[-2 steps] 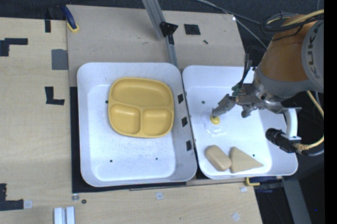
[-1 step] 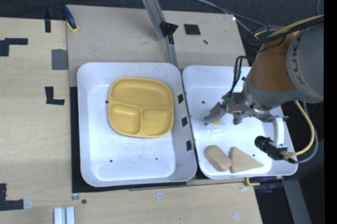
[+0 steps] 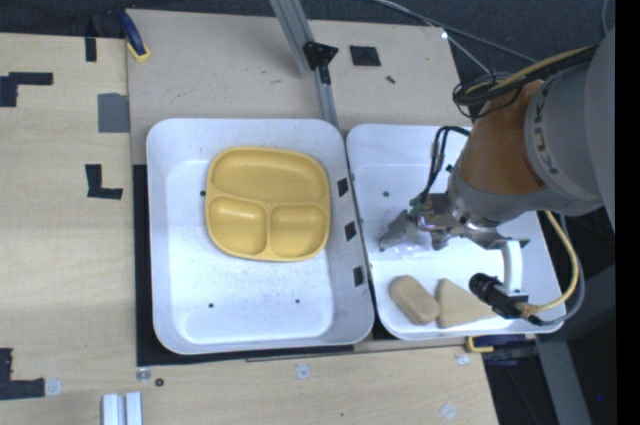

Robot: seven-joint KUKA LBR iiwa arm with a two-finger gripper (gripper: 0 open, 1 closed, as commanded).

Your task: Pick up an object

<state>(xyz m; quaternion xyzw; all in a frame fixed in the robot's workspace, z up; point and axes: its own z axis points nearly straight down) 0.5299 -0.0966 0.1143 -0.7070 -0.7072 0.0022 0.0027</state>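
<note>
While I watch from the overhead camera, the broadest thing before me is the pale wooden bench point(image 3: 60, 243), its matte top dotted with black tape marks. On it sit two shallow white plastic bins side by side, smooth-walled with rounded corners: the left bin point(image 3: 180, 313) and the right bin point(image 3: 375, 153). The grey arm with its orange band point(image 3: 505, 158) reaches in from the right and hangs over the right bin, cables looping around its wrist. In the left bin lies a yellow plastic plate point(image 3: 268, 203), roughly square with rounded corners, glossy, moulded into one wide compartment at the far side and two smaller ones nearer me. The metal hand point(image 3: 400, 231) points left and is low over the floor of the right bin; I cannot tell how it stands, and I see nothing caught in it. Near the front wall of the right bin rest two small tan pieces with a dull, bread-like surface: a rounded tan lump point(image 3: 413, 299) and, touching it on the right, a tan wedge point(image 3: 462, 303). Both lie just in front of the hand, apart from it.
</note>
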